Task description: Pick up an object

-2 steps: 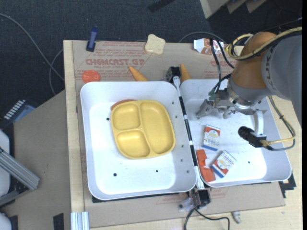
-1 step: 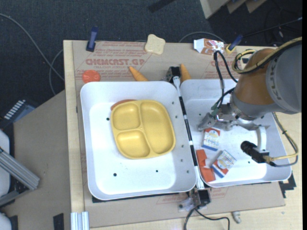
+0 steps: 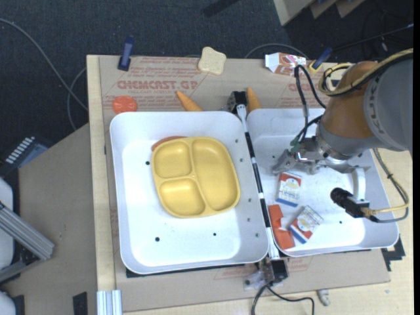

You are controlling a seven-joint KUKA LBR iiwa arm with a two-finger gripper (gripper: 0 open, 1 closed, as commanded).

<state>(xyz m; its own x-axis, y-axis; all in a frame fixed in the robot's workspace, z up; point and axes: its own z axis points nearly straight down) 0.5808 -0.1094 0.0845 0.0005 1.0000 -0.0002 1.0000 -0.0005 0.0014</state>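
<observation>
Two white bins sit side by side on the bench. The left bin (image 3: 131, 195) contains a yellow divided plate (image 3: 194, 176), lying flat near its centre, with a reddish item (image 3: 164, 141) protruding from under the plate's upper left edge. The right bin (image 3: 367, 238) contains four loose items: a small carton (image 3: 289, 189) with red and white print, a wrapped packet (image 3: 306, 222) below and to its right, a red block (image 3: 276, 215) along the bin's left wall, and an orange-red piece (image 3: 283, 238) just beneath that block. The arm (image 3: 367, 104) reaches in from the right. Its gripper (image 3: 296, 159) hangs over the upper middle of the right bin, directly above the carton. Whether the gripper is released or clenched cannot be told from this view, and nothing can be made out in its grasp. Outside the bins, on the brown board, lie a slice of bread (image 3: 212, 60), a blue clip (image 3: 125, 52) and an orange disc (image 3: 121, 104).
</observation>
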